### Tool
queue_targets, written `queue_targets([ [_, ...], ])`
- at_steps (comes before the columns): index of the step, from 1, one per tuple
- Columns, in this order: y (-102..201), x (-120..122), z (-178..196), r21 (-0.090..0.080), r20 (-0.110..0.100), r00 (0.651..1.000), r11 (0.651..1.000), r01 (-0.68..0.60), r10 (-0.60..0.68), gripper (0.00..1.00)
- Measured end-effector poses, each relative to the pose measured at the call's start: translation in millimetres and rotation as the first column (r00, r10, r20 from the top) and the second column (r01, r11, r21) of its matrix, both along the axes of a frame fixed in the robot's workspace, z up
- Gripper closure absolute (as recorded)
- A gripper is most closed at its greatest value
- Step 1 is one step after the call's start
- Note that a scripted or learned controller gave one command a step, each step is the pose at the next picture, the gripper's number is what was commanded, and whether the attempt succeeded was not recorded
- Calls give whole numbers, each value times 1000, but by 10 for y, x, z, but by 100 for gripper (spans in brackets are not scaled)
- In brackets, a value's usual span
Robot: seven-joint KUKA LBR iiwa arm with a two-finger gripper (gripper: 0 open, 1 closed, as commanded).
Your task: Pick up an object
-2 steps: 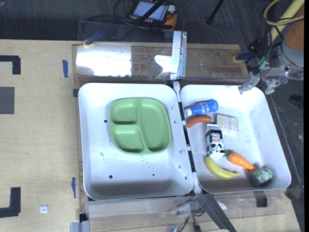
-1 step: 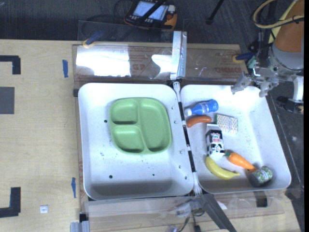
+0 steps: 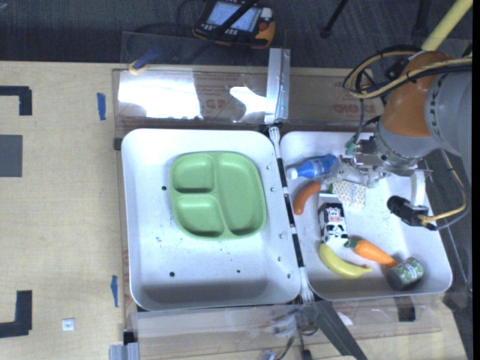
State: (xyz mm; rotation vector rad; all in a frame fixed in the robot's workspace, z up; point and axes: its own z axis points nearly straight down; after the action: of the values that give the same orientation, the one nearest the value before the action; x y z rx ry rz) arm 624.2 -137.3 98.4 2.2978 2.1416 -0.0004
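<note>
2 white bins sit side by side on my surface (image 3: 60,201). The left bin (image 3: 150,268) has 1 green divided plate (image 3: 218,193), 3 compartments, lying flat near its middle. The right bin (image 3: 439,265) has the pickable stuff: a clear bottle with a blue cap (image 3: 311,168) lying on its side near the far-left corner, an orange sausage-shaped item (image 3: 304,196) just below it, a small black-and-white cow-patterned carton (image 3: 332,223), a patterned flat packet (image 3: 350,193) beside it, a yellow banana (image 3: 341,263) at the near side, a carrot (image 3: 373,253) touching the banana's right end, and a dark green can (image 3: 405,273) on its side in the near-right corner. My arm (image 3: 431,115) comes in from the right, and the pincer (image 3: 365,165) hangs over the far part of the right bin, just right of the bottle and above the packet. I cannot tell if the pincer is open or closed; nothing visible is gripped.
</note>
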Motion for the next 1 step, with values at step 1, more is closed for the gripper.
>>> queue_targets([
  [1,403,-777,-118,1,4,997,997,-72,72,0],
])
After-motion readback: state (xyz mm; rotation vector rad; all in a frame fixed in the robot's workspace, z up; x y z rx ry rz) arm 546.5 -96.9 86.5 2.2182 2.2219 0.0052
